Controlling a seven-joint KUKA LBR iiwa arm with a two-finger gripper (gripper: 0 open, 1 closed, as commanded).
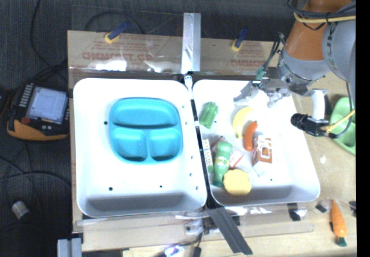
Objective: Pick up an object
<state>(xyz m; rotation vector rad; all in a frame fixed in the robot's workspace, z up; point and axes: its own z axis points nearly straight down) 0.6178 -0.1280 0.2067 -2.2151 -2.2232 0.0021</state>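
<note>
Starting at your left, the left bin point(87, 134) holds a blue divided tray point(145, 129), broad and flat, poor for a two-finger pinch. Cross into the right bin point(300, 175) and you find small toy foods: a green piece point(207, 113) near the divider, a green bottle-like item point(222, 162), a round yellow piece point(237, 182), then a yellow banana shape point(242, 118) touching an orange-red carrot shape point(249, 135), with a small carton point(263, 150) just beside. They look light, smooth plastic, likely slippery; take the carrot shape across its narrow width. Its neighbours crowd it. The gripper point(267, 89) hovers over the bin's far corner; you cannot tell its state.
</note>
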